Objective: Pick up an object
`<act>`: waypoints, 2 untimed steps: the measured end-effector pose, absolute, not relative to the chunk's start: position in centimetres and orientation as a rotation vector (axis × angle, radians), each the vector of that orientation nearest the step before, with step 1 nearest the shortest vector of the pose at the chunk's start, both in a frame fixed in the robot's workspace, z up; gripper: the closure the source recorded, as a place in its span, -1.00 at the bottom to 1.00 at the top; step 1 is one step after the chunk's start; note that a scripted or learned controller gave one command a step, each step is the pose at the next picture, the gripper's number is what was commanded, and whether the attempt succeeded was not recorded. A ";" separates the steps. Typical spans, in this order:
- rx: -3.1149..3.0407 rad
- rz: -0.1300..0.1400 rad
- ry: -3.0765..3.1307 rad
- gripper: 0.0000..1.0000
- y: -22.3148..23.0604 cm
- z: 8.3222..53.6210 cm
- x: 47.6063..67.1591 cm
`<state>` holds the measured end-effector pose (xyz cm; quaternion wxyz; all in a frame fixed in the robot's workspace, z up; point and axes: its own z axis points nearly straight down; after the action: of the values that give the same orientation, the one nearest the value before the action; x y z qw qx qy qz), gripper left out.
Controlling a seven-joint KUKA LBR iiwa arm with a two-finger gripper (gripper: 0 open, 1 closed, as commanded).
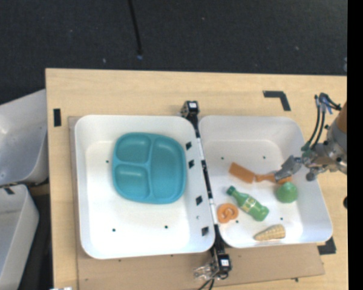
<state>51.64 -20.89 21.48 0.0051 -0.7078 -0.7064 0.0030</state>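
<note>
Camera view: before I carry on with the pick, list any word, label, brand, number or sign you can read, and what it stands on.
None can be read.
Green bottle: its yellowish label band is too small and blurred to show any text.
Teal divided plate, orange ring, waffle cone, green ball: no markings visible.
Black corner marks on the bench: plain shapes, not characters.

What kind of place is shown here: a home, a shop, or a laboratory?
Probably a robotics laboratory: a wooden bench bears two white bins, toy items such as a green bottle and a teal plate, and a robot pincer reaches in.
</note>
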 end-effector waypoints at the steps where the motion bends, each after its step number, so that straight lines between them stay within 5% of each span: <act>1: -2.220 -0.001 -2.224 -1.00 -20.9 22.1 51.9; 2: -2.220 0.004 -2.220 -1.00 -20.3 17.6 51.6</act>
<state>51.64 -20.26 17.61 0.0009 -0.7072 -0.7070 0.0014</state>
